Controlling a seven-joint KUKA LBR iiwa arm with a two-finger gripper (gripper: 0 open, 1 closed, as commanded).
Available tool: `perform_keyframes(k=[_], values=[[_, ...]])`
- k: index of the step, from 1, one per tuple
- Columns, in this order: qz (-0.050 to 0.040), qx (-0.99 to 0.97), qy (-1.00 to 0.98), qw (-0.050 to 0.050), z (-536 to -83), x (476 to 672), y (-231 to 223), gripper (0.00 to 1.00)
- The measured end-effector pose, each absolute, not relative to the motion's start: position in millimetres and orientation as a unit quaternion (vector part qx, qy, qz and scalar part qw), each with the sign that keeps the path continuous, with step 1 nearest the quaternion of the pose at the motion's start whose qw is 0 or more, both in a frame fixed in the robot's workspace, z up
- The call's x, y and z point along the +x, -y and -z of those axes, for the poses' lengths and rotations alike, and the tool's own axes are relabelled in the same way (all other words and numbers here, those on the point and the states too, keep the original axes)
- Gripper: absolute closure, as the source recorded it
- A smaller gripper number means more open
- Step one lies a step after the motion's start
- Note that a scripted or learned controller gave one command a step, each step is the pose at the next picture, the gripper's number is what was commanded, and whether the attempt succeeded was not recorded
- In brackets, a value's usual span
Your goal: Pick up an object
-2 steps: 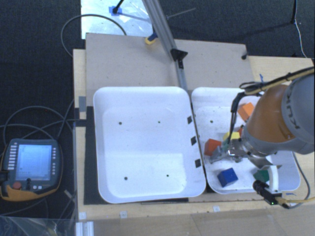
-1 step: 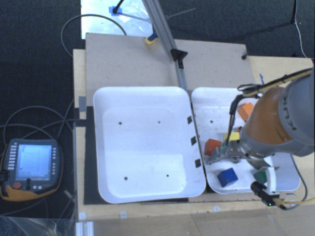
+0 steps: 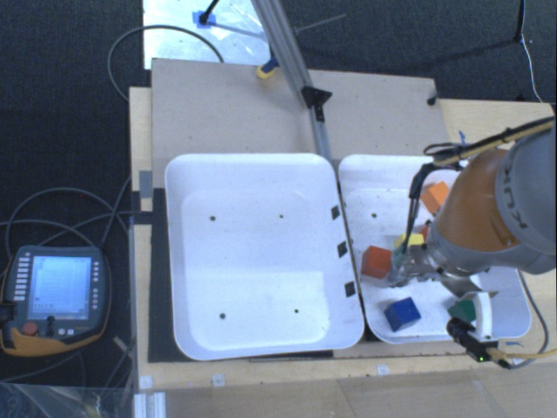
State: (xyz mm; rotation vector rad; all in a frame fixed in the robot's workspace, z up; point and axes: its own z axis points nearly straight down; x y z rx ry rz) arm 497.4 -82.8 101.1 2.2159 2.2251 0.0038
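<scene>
Blocks: you have one red just left of the gripper, squarish; one blue below. Its grip — cannot tell.

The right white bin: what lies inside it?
The right white bin holds a red-orange block, a blue cube, an orange block and a green piece. The grey arm covers the rest.
</scene>
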Motion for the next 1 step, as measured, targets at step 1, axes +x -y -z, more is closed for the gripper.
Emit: perform_keyframes(k=[1], values=[[-0.0019, 0.706, -0.709, 0.003, -153.8, 489.3, 84.3, 1.00]])
